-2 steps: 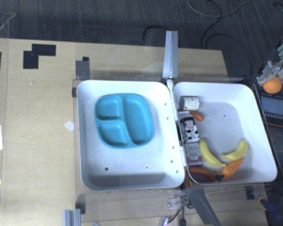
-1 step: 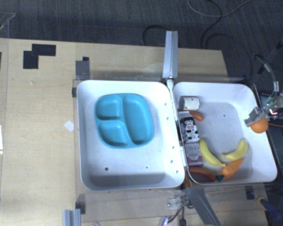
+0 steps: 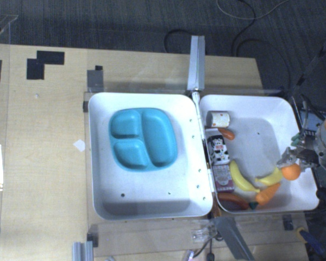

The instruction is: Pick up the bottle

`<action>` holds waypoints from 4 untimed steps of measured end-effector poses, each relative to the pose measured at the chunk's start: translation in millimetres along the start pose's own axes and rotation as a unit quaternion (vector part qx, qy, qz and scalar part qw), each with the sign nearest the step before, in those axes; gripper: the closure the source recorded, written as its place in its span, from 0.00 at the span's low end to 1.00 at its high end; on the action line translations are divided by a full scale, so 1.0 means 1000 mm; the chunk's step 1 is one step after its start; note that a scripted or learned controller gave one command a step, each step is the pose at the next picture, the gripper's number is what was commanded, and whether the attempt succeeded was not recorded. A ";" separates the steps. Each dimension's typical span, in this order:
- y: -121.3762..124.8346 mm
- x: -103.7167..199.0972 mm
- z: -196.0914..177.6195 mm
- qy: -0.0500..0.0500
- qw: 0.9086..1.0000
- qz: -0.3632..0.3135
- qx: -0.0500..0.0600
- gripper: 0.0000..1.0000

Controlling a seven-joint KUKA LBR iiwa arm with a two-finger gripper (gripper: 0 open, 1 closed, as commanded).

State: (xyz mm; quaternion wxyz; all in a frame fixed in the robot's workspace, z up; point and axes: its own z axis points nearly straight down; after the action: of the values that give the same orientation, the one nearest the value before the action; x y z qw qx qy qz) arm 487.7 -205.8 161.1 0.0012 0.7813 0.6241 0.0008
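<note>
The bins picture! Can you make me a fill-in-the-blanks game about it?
1. The blue tray lies in the ____ bin.
2. The two bananas are colored ____.
3. The bottle lies along the right bin's ____ wall.
4. The gripper is beside a round fruit colored ____.

Missing words: left; yellow; left; orange

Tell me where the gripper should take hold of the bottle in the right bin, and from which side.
The bottle lies flat along the bin's left wall, so probably grip across its middle, from above. A banana crowds its lower right.
</note>
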 end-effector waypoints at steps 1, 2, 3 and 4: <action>0.000 0.029 0.041 -0.001 0.994 0.109 -0.014 1.00; -0.030 0.132 -0.024 0.001 0.995 0.096 0.000 1.00; -0.001 0.115 -0.076 0.000 0.999 0.048 0.000 1.00; -0.022 0.097 0.003 0.000 0.998 0.065 0.001 1.00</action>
State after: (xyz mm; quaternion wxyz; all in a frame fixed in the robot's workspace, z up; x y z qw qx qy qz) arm 487.3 -106.5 157.8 0.0002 0.8205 0.5717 0.0006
